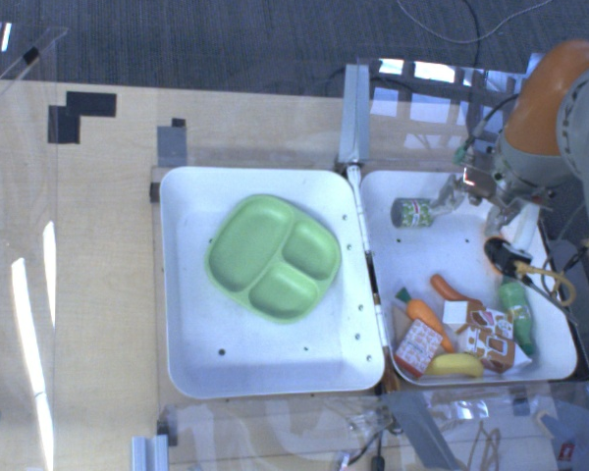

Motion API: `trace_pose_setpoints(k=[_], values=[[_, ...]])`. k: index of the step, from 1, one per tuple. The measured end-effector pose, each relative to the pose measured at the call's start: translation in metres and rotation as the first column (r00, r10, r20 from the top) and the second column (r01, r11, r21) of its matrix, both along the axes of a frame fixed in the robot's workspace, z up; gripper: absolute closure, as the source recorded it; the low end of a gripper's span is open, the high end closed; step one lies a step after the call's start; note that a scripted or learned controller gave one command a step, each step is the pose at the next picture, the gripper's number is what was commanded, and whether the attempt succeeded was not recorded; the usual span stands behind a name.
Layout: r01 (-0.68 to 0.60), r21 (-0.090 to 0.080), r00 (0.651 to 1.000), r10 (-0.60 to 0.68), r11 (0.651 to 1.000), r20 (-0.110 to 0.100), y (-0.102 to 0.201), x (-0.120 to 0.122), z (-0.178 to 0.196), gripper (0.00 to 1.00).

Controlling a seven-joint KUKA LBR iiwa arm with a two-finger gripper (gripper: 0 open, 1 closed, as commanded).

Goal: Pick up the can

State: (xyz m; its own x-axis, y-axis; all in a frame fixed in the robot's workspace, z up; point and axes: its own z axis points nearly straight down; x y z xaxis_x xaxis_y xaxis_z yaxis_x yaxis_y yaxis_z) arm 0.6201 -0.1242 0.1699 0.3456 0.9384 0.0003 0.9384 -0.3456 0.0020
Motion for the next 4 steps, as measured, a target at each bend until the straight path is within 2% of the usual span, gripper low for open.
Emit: trace_pose_setpoints(k=[1, 2, 3, 4], values=[[0.069, 0.000, 0.998, -0.069, 0.998, 0.006, -0.002, 0.032, -0.064, 0.00], [0.103, 0.001, 0.995, -0.103, 0.995, 0.005, 0.035, 0.003, -0.083, 0.00], [0.266, 0.002, 0.964, -0.266, 0.964, -0.008, 0.038, 0.044, -0.083, 0.00], [0.257, 0.002, 0.966, -0.257, 0.967, 0.008, 0.040, 0.048, -0.069, 1.00]])
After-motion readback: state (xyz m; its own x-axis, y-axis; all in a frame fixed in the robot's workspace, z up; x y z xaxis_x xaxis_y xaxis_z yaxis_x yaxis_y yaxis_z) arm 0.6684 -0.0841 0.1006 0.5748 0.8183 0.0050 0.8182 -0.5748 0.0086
